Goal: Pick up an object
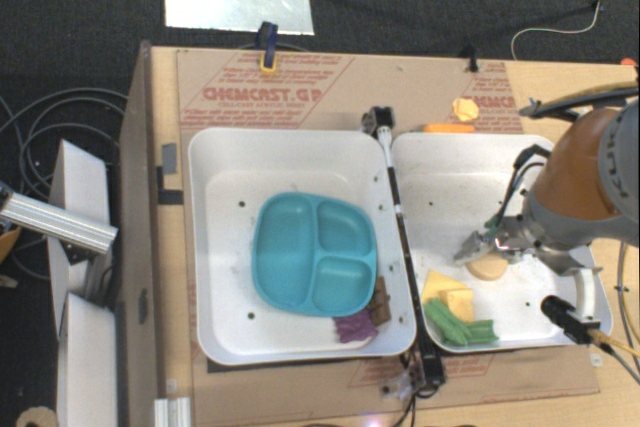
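Nearest the camera, along the front wall of the right bin (520, 343), lie a green bean-shaped piece (460, 325) and a yellow wedge (447, 292), touching each other. In the left bin (215, 215), a teal divided plate (313, 252) fills the middle, with a purple piece (352, 326) and a small brown piece (381, 301) tucked against its front right edge.

A little farther back in the right bin, a tan rounded piece (488, 267) rests on the floor, just beyond the yellow wedge. The gripper (490, 244) hangs right over it, but its tips blur into the piece and the wrist shadow, so I cannot tell whether it is spread or closed, nor whether it has hold of anything.

The tan piece looks like light, stiff toy food, probably smooth and apt to slip; taking it across its shorter width, low on the sides, seems soundest.

Farthest back, an orange piece (448, 127) and a pale yellow piece (465, 109) sit on the cardboard (300, 85) behind the bins.
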`<state>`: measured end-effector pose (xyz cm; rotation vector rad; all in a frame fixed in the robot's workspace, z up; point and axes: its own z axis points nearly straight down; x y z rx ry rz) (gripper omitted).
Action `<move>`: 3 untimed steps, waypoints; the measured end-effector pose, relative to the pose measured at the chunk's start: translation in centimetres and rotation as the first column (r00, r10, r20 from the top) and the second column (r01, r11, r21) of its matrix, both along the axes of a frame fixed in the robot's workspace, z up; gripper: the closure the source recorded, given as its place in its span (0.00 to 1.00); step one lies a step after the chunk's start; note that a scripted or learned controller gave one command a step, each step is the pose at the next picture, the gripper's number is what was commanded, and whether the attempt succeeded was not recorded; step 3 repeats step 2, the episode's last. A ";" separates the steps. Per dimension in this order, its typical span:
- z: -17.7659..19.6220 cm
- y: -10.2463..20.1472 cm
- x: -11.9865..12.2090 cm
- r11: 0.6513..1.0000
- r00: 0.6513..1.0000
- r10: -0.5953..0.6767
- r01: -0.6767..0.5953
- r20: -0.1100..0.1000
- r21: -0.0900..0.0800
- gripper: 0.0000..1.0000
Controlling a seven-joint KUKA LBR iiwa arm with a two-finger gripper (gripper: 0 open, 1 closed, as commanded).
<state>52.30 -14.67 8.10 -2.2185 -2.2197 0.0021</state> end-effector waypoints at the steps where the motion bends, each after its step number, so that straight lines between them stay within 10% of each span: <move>1: 1.4 0.0 0.3 1.000 1.000 0.002 -0.001 0.007 -0.002 1.00; 2: 10.9 10.6 4.3 1.000 1.000 0.015 -0.015 0.015 0.001 1.00; 3: 10.9 10.6 4.3 1.000 1.000 0.015 -0.015 0.015 0.001 1.00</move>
